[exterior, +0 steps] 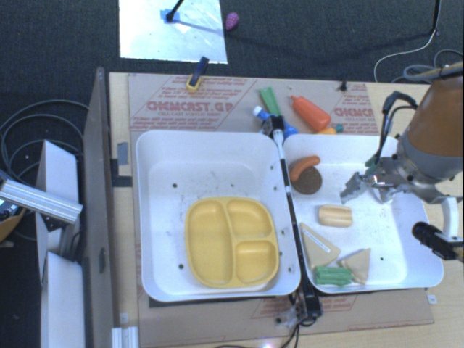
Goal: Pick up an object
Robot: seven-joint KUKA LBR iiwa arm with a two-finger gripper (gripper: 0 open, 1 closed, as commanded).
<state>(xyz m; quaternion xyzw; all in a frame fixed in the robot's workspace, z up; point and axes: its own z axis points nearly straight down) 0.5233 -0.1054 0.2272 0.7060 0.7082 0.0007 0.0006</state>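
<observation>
Closest to the lens, toward the near edge of the left bin (156,216): yellow divided plate (232,241), lying flat, no part in the coming move.

Across the shared rim, into the right bin (406,267). At its near left corner, green piece (333,275), lying along the near wall, with two pale wedges (319,245) just beside it. Toward the far left corner, orange sausage shape (305,167) touching a brown disc (307,182).

Between those two groups, alone on bare bin floor: cream block (335,215), judged the likeliest target. Short and rounded, long axis running left to right, roughly parallel to the bin's near wall; no clear head or tail, so pointing neither way in particular. Well clear of its neighbours on every side.

Just right of it and toward the far wall: gripper (355,189), fingers seeming parted and holding nothing, tips aimed left over the bin floor. Places the block on the near-left side of the fingers, close but not touching. Calls, by this reading, for a short shift toward the near wall and a closing line set across the block's short width, not along its length.

Further right, grey arm (428,151) with its orange band, reaching in over the bin's right wall.
</observation>
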